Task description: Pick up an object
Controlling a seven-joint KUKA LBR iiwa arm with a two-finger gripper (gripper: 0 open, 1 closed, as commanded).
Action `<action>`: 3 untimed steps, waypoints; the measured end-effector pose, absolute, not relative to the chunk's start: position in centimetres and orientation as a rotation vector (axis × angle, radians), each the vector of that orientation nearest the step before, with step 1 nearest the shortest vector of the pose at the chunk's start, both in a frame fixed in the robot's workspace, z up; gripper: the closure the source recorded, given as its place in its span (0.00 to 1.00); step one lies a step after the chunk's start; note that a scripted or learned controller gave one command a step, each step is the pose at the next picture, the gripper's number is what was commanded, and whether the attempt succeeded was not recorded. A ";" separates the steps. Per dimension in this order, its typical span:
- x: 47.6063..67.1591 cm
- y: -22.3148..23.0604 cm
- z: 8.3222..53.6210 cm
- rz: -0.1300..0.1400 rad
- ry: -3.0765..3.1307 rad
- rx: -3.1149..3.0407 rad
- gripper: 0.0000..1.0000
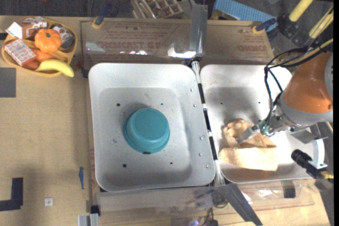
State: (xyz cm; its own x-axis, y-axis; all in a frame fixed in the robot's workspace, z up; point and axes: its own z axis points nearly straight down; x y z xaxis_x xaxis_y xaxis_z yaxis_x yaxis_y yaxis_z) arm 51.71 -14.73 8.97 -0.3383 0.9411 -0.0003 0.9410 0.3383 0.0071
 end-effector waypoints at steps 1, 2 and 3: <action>51.8 -15.0 10.0 0.014 2.556 1.811 1.00; 55.4 -8.2 18.5 0.001 2.712 1.579 1.00; 62.1 -9.8 20.4 0.000 2.511 1.881 1.00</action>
